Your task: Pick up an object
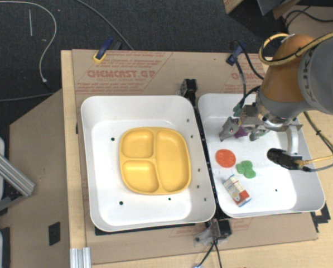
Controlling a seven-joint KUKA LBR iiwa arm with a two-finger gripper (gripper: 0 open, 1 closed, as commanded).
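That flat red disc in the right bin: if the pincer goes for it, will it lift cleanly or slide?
The flat red disc lies low on the floor of the white right bin, so it probably slides rather than rolls. It looks thin, so likely light, with little edge for the pincer to catch.

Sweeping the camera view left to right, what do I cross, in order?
Left bin → yellow divided plate → red disc → green piece. Left out: the small carton and the purple item, which overlap those across the width.
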